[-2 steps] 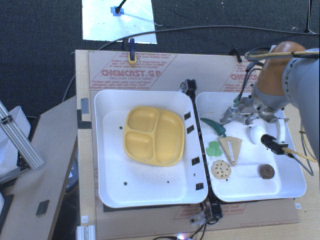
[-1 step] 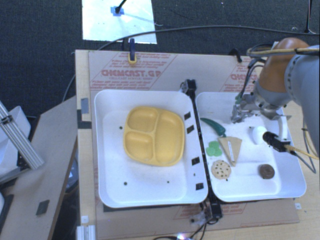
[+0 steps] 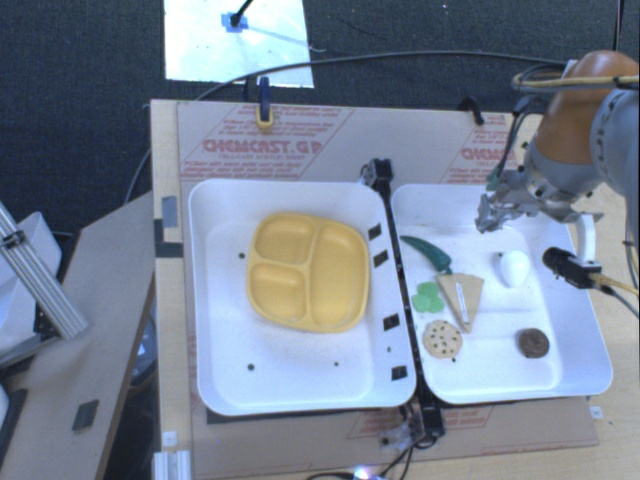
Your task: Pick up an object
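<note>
Arm (image 3: pixel 575 128) bent down over right bin (image 3: pixel 590 353), back edge.

divided plate (image 3: pixel 308 272) in left bin (image 3: pixel 215 268); egg (image 3: pixel 513 267), cookie (image 3: pixel 441 340) (near divider) in right bin (image 3: pixel 580 358)

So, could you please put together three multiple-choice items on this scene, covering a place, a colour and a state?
1. Where does the yellow plate lie?
A. left bin
B. right bin
C. on the bench outside the bins

2. What colour is the egg-shaped object?
A. red
B. white
C. black

3. How does the claw stand?
A. resting on the yellow plate
C. over the far part of the right bin
B. outside both bins

Key: 1 A, it fills the left bin's middle; 2 B, white beside the wedge; 3 C, it hangs there, above the green pepper.
</note>
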{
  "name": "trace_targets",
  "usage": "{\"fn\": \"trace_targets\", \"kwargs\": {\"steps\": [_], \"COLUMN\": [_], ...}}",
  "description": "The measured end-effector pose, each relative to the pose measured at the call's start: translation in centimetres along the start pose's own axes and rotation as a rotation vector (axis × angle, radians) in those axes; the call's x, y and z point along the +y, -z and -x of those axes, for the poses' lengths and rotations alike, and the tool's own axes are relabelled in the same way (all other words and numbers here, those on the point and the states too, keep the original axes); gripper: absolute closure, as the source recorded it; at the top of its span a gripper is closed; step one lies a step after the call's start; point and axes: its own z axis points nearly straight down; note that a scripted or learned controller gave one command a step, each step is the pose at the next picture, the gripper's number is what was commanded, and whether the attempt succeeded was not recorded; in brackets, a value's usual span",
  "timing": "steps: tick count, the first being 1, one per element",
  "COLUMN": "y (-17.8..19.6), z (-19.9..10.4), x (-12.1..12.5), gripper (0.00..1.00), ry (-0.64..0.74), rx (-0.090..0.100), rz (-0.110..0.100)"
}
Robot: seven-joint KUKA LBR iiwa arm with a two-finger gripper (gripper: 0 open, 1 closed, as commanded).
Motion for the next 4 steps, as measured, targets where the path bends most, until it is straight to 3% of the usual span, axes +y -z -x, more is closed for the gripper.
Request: {"fn": "trace_targets", "kwargs": {"steps": [2, 4], "y": [11.1, 9.8], "z": [-0.1, -9.5], "x": [0.9, -1.4], "gripper": [1.00, 1.00], "ry": [0.005, 0.009], "rx": [0.000, 0.003], "rz": [0.001, -0.005]}}
